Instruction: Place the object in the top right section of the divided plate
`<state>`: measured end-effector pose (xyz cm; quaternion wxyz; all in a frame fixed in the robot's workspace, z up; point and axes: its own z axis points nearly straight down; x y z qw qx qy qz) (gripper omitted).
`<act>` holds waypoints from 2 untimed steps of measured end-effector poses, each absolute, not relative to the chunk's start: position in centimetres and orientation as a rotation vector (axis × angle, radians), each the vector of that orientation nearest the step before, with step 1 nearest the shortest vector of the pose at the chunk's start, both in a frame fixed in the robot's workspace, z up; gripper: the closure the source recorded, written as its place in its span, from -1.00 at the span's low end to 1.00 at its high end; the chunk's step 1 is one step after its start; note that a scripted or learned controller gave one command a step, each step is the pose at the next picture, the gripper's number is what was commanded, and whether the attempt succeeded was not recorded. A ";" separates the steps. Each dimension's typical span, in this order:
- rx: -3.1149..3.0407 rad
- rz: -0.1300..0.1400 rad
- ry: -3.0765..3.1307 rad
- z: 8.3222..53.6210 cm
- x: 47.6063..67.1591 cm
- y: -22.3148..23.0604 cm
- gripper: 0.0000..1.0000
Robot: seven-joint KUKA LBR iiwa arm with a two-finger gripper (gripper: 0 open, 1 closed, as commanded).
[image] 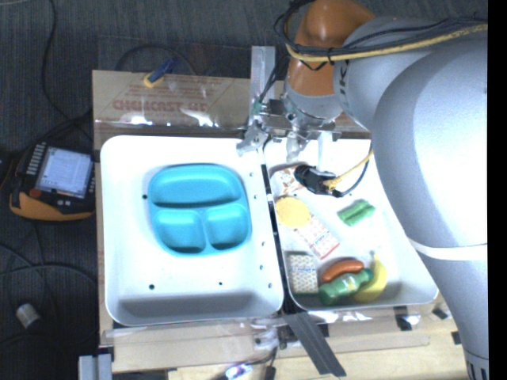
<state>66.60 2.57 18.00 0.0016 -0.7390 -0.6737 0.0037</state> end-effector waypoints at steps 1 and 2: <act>-2.243 0.011 -2.197 18.0 66.8 10.2 -1.00; -2.243 0.011 -2.196 18.0 66.8 10.2 -1.00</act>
